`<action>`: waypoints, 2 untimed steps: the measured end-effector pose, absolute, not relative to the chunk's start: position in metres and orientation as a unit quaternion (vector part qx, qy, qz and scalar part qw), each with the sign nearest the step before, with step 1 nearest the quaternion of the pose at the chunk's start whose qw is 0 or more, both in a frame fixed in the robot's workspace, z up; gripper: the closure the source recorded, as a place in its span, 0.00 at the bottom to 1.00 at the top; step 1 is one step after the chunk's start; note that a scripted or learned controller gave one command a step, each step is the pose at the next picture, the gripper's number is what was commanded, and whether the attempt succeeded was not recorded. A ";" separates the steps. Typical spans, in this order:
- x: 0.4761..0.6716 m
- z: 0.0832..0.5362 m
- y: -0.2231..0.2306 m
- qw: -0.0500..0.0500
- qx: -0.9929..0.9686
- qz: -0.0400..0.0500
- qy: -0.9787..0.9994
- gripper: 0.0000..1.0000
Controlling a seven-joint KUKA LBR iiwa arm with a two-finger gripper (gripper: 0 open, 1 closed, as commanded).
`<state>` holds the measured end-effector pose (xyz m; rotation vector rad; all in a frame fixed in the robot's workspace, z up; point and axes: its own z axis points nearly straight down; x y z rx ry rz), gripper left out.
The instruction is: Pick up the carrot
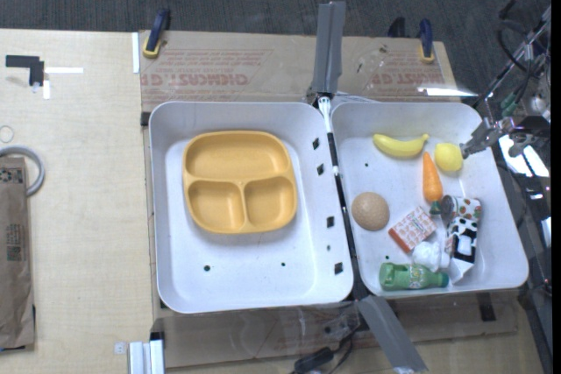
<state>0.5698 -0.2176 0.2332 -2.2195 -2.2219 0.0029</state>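
carrot (432, 178) lies in right bin (504, 188) by lemon (448, 157) — gripper grip unclear.

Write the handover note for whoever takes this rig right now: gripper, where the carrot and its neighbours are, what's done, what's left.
Gripper: at the right bin's upper right rim, carrying nothing I can see; finger state unclear.
Carrot: lying in the right bin, thick end toward the top, just below and between the banana and the lemon, close to the lemon.
Also in that bin: a brown ball, a small red-and-white packet, a black-and-white carton and a green bottle.
Left bin holds the yellow divided plate.
Done: nothing yet; carrot not lifted.
Left: descend on the carrot, grasp, lift.
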 end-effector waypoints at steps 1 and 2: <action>0.593 0.120 -0.209 0.001 -0.709 0.001 -0.706 0.00; 0.599 0.091 -0.171 0.001 -0.715 0.001 -0.700 0.00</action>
